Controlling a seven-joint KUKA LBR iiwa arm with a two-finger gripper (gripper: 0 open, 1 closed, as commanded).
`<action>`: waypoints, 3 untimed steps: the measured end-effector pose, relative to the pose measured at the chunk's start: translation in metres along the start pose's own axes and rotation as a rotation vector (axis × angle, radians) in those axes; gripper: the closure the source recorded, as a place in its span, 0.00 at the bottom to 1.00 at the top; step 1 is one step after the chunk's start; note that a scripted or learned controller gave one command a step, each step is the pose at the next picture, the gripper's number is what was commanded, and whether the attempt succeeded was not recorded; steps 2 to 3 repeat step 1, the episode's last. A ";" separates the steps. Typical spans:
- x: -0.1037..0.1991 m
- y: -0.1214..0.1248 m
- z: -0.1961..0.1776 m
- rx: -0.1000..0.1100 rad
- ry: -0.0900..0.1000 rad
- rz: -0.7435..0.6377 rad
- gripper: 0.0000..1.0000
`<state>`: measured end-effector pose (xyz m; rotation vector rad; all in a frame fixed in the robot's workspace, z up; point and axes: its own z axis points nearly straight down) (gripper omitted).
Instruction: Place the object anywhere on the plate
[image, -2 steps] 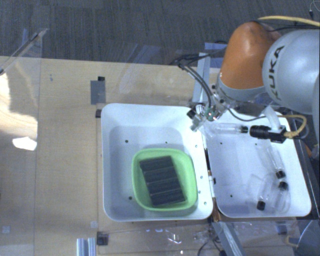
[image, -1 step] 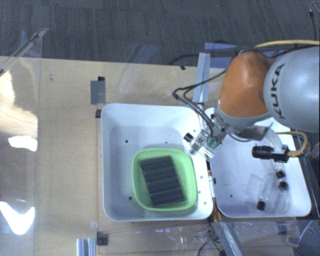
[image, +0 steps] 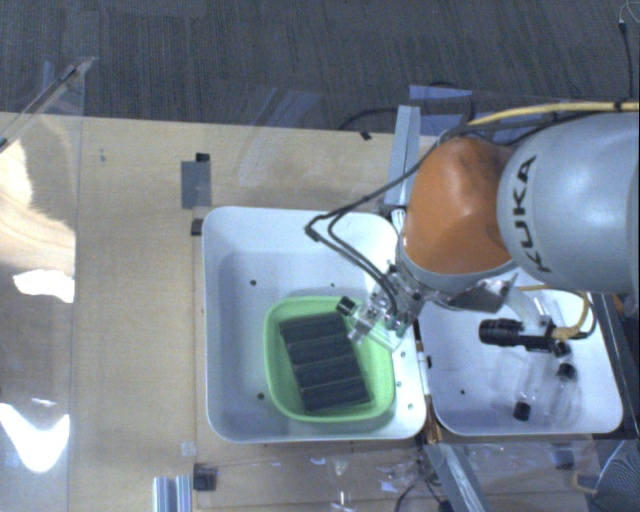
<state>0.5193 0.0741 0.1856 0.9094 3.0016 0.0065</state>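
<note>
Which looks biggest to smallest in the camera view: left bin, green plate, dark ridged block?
1. left bin
2. green plate
3. dark ridged block, lying on the plate

The order is clear: each sits inside the one before, at about the same depth from the camera.

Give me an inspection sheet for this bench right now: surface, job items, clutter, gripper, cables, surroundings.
Surface: wooden bench bearing two white bins, left bin and right bin.
Job's things: green plate in the left bin; dark ridged object lying on it.
Clutter: small dark items in the right bin, too small to identify.
Gripper: gripper over the plate's right rim, beside the object; finger state unclear.
Cables: black cable looping to the wrist; yellow cable along the arm.
Surroundings: dark ribbed floor beyond the bench.
</note>
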 end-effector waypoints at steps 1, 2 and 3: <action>0.000 0.000 0.000 0.000 0.000 0.001 0.00; 0.000 0.000 0.000 0.000 0.000 0.001 0.00; 0.000 0.000 0.000 0.000 0.000 0.001 0.00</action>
